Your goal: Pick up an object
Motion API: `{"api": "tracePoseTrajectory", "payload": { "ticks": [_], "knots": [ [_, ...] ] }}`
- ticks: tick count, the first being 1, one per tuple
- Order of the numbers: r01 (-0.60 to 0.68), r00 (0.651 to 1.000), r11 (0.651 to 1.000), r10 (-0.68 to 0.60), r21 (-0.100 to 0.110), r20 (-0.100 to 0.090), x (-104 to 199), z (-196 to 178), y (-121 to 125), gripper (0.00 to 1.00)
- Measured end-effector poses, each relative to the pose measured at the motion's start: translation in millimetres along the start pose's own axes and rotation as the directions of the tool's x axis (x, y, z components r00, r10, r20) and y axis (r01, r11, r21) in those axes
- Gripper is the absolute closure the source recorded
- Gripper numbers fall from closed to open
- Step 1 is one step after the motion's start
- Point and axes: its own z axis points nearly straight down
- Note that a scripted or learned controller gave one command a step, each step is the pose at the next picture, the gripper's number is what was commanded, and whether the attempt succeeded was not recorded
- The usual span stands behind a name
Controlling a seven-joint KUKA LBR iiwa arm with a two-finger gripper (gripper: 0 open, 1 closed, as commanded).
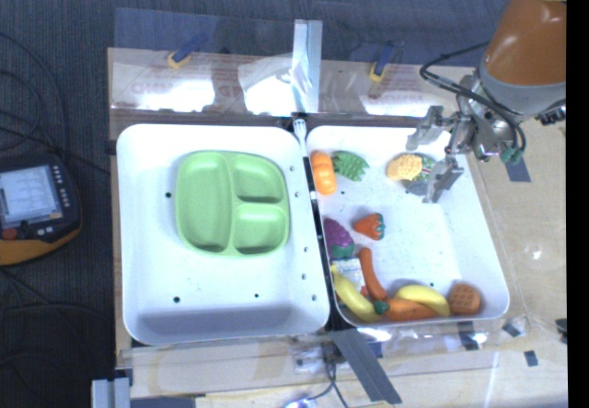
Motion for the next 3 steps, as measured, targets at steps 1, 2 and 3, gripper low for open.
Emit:
{"api": "tracePoseTrajectory", "payload": {
  "ticks": [1, 2, 3],
  "knots": [
    [0.110, 0.994, 0.994, -0.110, -0.005, -0.011, 31, 113, 27, 0.00],
    [0.017, 1.000, 1.000, -0.017, 0.004, 0.013, 60, 164, 43, 0.00],
    [-0.234, 0.972, 0.972, 0.234, -0.002, 0.017, 69, 164, 49, 0.00]
  ]
}}
